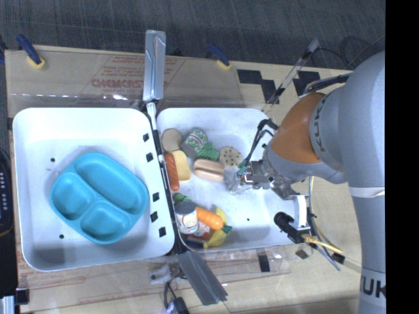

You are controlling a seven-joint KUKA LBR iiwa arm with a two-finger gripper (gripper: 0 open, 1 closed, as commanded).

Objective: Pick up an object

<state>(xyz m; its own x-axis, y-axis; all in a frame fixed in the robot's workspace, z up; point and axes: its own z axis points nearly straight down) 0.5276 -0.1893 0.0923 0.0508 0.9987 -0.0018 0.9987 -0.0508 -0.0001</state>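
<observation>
Two white bins sit side by side on the bench; the left bin [33,175] holds a blue divided tray [98,196], the right bin [255,120] holds a cluster of toy food toward its left half. Nearest the claw [237,178] is a hot dog [209,170], long axis roughly horizontal in the frame, ends pointing left and right, lying just left of the claw tips. A round cookie [229,154] lies just above the claw, near the hot dog's right end. Further left: a sausage [171,170], long axis near vertical, and a green can [195,140] tilted on its side. Lower left of the bin: a small can [187,218] and a carrot [209,218], the carrot running left to right. Claw is low in the bin centre; opening cannot be resolved, nothing visibly between its tips.
</observation>
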